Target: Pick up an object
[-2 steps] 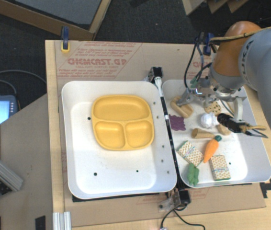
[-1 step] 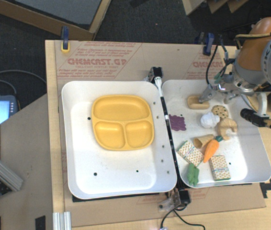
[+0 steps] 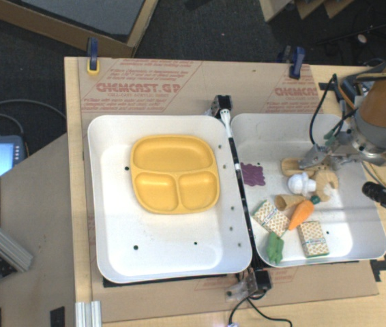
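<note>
**Gripper low over the right bin's toy cluster**

Whether the gripper (image 3: 317, 157) is open or closed, I cannot tell. A white toy (image 3: 300, 182) lies just below-left of it; the carrot (image 3: 301, 214) lies farther on, pointing diagonally.

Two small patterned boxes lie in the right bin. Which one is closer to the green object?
The patterned box left of the orange carrot; the green object lies just below it. The other box sits farther right.

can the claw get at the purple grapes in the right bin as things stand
Probably yes. The purple grapes lie alone on bare floor of the right bin, apart from the clutter, and the claw is close on their right.
</note>
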You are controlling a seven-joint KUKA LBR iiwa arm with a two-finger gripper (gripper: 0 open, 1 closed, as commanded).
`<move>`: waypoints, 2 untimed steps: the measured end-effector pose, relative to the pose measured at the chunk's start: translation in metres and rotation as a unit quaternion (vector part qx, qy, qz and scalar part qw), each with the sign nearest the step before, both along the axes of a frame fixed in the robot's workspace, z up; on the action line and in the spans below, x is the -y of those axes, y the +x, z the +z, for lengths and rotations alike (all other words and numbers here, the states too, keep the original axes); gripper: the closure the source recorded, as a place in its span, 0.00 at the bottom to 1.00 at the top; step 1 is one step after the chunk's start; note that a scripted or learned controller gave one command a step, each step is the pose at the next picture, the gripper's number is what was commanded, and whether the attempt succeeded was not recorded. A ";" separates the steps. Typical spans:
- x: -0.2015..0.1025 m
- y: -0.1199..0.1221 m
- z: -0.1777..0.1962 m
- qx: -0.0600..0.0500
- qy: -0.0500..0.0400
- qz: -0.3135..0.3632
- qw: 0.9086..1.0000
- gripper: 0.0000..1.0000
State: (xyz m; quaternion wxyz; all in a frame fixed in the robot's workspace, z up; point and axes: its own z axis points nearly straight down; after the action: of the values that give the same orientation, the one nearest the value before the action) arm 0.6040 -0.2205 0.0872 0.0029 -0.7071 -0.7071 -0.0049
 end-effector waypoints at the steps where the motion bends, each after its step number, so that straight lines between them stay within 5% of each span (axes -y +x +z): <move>1: -0.070 0.049 -0.001 0.003 -0.006 0.004 1.000 0.00; 2: -0.124 0.062 -0.001 -0.005 -0.008 0.003 1.000 0.00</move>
State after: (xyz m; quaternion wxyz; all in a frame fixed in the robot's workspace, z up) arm 0.6661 -0.0963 0.0863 0.0003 -0.7050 -0.7092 0.0042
